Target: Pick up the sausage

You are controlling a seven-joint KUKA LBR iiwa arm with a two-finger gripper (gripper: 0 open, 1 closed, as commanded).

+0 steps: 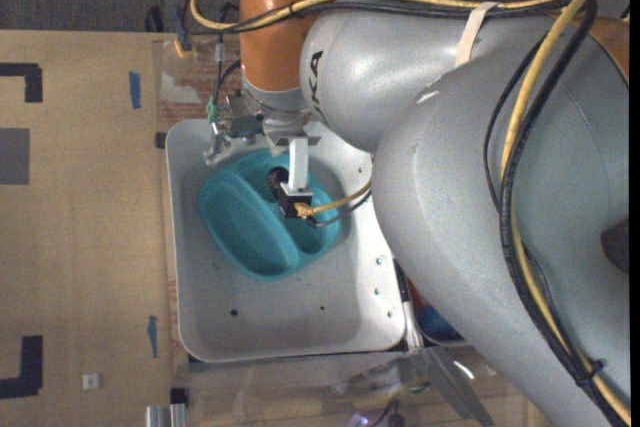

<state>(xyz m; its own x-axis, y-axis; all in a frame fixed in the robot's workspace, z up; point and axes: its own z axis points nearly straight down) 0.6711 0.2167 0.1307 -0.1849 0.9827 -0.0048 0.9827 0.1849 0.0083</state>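
Camera view: where did it put the arm? Lena asked.

Low over the far end of the white bin [280,320], I said. The gripper [235,128] hung at the edge of a teal bowl [240,230] that lay in that bin. I judged we were in the approach for the grasp, with nothing lifted yet.

And the sausage?

I couldn't tell where it lay. The wrist, under its orange band [275,15], covered that end of the bin, and what I could see of the bowl was plain teal. My guess was that it sat beneath the gripper.

Was the gripper spread or closed?

I couldn't tell that either, because the wrist hid its tip from above.

So what did the next move call for?

As I judged it, the target had to be found before closing, and then a straight lift clear of the bowl's rim. The arm's grey bulk also cut off everything on the view's right, so I could say nothing of that side of the bench.
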